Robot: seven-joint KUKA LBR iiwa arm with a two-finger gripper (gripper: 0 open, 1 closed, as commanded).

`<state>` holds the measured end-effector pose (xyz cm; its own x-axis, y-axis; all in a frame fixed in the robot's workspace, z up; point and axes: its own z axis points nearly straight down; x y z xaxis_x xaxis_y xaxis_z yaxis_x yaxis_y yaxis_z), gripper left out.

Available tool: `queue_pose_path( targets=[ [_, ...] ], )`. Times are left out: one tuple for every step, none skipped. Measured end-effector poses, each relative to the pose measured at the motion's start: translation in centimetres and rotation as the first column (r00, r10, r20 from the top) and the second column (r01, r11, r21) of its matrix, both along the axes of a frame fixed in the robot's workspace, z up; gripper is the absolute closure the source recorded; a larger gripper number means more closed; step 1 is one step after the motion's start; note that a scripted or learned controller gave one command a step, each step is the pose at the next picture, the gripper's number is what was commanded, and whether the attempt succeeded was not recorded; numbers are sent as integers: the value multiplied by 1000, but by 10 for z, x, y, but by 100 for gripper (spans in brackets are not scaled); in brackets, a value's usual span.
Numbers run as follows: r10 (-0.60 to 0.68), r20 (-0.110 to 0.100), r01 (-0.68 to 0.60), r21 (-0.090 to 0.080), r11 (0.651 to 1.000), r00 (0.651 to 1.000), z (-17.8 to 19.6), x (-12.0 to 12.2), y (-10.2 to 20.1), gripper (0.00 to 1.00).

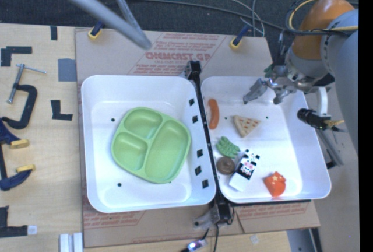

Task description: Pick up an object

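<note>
Cheese wedge [246, 125], a tan triangular toy, lay flat in the right bin [303, 151], nearest of the objects to the gripper [267, 93] and so the likeliest pick. A sausage [213, 114] lay to its left by the divider; a green leafy piece [228, 147], a brown round piece [225, 165], a cow-print carton [245, 168] and a red piece [275, 183] sat nearer the front. The fingers hung spread apart above the bin's back part, holding nothing. A good grasp would probably mean centring over the wedge, straddling it across two sides, descending fully to the bin floor, then closing. The left bin [99, 128] held a green divided plate [151, 144].
</note>
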<state>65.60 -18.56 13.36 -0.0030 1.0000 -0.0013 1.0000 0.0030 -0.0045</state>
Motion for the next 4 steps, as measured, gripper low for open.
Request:
queue_pose_path(
  targets=[
    [0,4,0,-2,1000,1000,-52,0,1,0],
    [2,8,-2,-3,1000,1000,-37,2,1,100],
    [-1,8,1,0,1000,1000,17,4,-8,100],
    [-1,7,1,1,1000,1000,78,0,-7,100]
  ],
)
